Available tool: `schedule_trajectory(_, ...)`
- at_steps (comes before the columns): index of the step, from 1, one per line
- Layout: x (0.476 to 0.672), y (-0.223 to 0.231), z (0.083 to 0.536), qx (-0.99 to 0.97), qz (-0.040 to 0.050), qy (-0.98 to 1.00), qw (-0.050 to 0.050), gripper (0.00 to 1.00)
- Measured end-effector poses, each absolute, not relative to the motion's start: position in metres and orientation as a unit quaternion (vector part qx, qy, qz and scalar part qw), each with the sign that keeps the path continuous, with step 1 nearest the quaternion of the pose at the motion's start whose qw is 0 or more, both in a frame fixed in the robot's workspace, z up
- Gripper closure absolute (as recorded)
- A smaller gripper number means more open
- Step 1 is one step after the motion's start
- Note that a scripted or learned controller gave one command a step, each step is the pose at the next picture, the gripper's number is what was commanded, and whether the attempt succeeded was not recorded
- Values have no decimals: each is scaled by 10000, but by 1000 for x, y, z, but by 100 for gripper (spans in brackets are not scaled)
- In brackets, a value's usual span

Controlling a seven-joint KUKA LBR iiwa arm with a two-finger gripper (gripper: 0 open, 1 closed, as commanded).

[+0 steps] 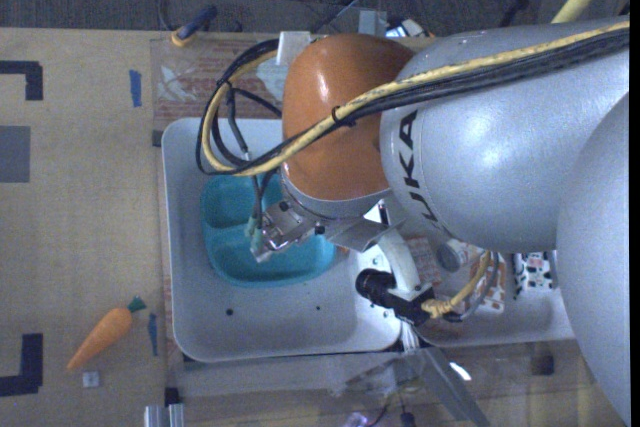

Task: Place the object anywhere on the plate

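Observation:
A teal plate [228,233] lies in the left white bin [185,315], partly covered by my arm. A toy orange carrot [100,336] with a green top lies on the wooden bench outside the bin, beyond its lower left corner. My gripper [268,241] hangs low over the plate's right part, under the orange wrist band [335,130]. The wrist hides most of it, and I see nothing held in it.
The grey arm covers the right bin [535,310] and much of the left one. Black and yellow cables [225,130] loop over the left bin's far side. Blue tape strips [135,87] and black corner marks [25,80] sit on the bench to the left.

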State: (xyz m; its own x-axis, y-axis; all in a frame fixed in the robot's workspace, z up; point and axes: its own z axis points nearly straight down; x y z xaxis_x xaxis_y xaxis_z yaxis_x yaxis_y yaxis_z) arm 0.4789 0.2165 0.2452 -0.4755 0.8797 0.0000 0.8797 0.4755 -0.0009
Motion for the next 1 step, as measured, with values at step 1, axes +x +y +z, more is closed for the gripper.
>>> schedule_trajectory(1,479,156,226,-5322,8,-8466,7,100)
